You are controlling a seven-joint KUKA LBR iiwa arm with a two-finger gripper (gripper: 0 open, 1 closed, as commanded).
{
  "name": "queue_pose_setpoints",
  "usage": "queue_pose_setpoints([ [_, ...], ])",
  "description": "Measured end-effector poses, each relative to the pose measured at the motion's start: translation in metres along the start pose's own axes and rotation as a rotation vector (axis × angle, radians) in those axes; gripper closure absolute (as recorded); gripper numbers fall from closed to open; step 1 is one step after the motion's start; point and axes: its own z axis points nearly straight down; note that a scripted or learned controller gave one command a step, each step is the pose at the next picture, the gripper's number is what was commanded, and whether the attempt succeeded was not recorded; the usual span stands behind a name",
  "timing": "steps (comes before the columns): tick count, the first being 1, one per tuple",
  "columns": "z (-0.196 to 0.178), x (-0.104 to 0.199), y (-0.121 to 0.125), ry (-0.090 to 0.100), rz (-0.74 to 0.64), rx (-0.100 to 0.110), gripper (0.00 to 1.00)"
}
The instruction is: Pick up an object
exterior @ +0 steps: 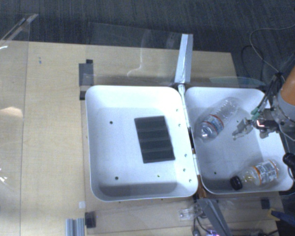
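On the pale wooden bench point(49, 132) sit two shallow white bins: the left bin point(103, 146) carries a flat dark ribbed rectangular block point(154, 139), while the right bin point(280, 183) holds two clear plastic bottles. The grey arm with its orange band point(292, 90) reaches in from the right, its jaws point(244, 128) spread open and holding nothing, hanging over the right bin's middle. The nearer clear plastic bottle with a blue-and-white label point(217, 118) lies just left of the jaws, long axis running upper right to lower left; the black-capped bottle point(255, 174) lies near the front wall
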Motion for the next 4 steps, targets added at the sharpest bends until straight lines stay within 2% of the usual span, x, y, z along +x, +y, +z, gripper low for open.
queue_pose_setpoints([
  [1, 0.112, 0.046, 0.09, -0.005, -0.045, -0.005, 0.0],
  [2, 0.124, 0.046, 0.1, -0.004, 0.02, 0.006, 0.0],
  [3, 0.114, 0.043, 0.098, -0.006, 0.025, 0.012, 1.0],
  [4, 0.042, 0.095, 0.151, -0.002, -0.149, 0.033, 1.0],
])
